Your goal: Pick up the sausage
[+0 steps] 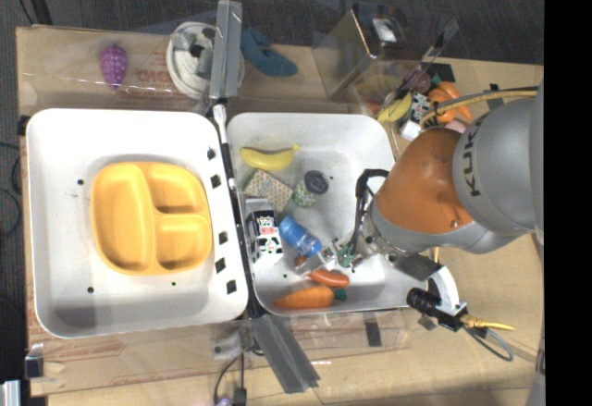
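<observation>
Sausage lies in the right bin, near the front wall, long axis running roughly left-right w/ a slight tilt, left end a bit higher. It's a short reddish-orange piece, rounded ends, glossy. Just below it, nearly parallel, sits an orange carrot close against the front edge, so little room on that side. Blue bottle lies just up-left of the sausage, a small green bit near its right end. Gripper hangs right above the sausage's right end, under the arm's orange band; can't tell if it's open or closed, and nothing is visibly held. More open floor toward the bin's right corner and upper middle. Banana lies near the back wall. Left bin holds a yellow divided tray.
</observation>
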`<state>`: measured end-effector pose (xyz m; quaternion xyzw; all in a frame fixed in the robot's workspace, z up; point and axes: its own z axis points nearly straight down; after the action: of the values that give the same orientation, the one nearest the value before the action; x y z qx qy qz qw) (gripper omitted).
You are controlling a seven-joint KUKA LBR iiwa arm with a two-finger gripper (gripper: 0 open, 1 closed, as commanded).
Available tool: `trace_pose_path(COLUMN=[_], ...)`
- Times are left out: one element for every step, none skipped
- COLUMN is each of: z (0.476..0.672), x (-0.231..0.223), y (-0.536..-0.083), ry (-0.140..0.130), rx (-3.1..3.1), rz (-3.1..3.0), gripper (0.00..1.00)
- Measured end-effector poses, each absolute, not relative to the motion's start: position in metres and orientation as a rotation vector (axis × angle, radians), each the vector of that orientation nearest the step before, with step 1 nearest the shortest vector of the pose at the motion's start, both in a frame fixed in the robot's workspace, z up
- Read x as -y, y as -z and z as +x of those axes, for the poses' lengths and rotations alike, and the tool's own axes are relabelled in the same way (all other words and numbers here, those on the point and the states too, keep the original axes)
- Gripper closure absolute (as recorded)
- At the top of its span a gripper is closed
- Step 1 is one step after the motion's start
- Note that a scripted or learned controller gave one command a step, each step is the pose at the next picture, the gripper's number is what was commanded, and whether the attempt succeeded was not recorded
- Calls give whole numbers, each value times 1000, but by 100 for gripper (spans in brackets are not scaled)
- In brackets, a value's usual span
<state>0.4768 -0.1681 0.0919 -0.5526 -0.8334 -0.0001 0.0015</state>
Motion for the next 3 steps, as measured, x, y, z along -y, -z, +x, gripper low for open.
trace_pose_path(z=[478, 486, 486], x=[168, 138, 138], y=[-102, -264, -264], ry=[1, 0, 0], rx=[2620, 2555, 2554], rz=[-1729, -1831, -1832], gripper=[100, 100, 0])
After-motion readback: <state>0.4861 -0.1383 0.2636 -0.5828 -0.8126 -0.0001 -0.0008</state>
